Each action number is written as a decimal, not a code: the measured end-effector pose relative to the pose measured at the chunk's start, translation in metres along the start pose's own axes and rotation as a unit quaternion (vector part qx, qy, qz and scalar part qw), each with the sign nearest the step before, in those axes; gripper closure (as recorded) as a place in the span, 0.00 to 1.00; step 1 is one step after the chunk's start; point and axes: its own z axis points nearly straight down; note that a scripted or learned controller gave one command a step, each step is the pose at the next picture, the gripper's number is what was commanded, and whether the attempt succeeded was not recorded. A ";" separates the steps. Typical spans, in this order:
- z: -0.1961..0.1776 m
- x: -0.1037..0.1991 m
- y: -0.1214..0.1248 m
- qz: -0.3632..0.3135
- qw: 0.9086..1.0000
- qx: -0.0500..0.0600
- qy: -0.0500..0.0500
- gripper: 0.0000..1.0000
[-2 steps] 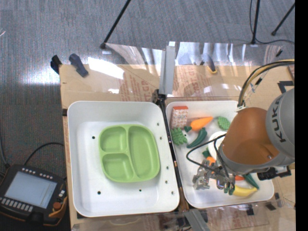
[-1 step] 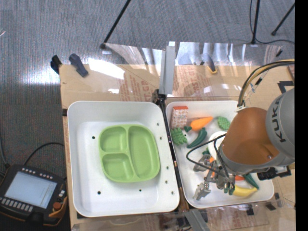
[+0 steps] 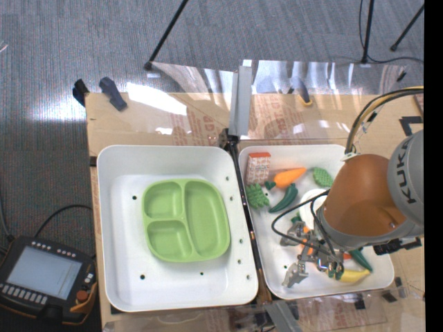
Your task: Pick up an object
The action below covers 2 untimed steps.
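The arm (image 3: 363, 196) reached in from the right and stood over the right bin (image 3: 277, 292), with the gripper (image 3: 311, 258) low over the bin's front half. Whether the fingers were spread or pressed together could not be told, and nothing could be seen pinched between them.

Toys lay on both sides of the gripper. Just to its right, near the front right corner, lay one yellow banana (image 3: 354, 276) with a green piece touching it. Well apart, toward the back wall, lay one orange carrot (image 3: 288, 177), one dark green pepper (image 3: 284, 198), one leafy green piece (image 3: 258, 196), one small carton (image 3: 259, 166) and one light green piece (image 3: 322, 177).

The front left floor of the right bin was bare white. The arm's orange band hid the right half of that bin.

The left bin (image 3: 124, 164) held one green divided plate (image 3: 185, 220) with three compartments, set centrally, with bare floor on all sides.
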 end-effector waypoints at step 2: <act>-0.010 -0.096 -0.059 0.066 0.998 -0.001 -0.001 1.00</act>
